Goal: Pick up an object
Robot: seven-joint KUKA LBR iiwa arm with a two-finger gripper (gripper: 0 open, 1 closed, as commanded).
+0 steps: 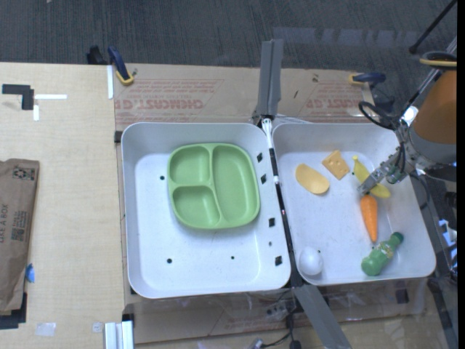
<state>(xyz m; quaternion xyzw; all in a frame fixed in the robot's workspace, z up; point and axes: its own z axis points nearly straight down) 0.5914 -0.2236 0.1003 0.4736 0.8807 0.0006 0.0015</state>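
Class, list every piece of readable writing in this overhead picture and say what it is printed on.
Red print on the cardboard sheet behind the bins: reversed and blurred, not reliably readable.
Dark print on the brown paper bag at the left edge: too small to read.
Nothing else carries writing.

A divided plate [214, 186] lies in the left bin [145, 267]; a carrot [370, 217], bottle [382, 254] and egg [311, 261] lie in the right bin [341, 278].

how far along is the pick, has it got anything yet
Done: the gripper is down in the right bin, at the yellow piece just above the carrot. In hand: nothing visibly lifted; a grasp can't be confirmed from this view. Left: closing on an item and raising it. The cheese wedge, egg and green bottle lie apart from it.
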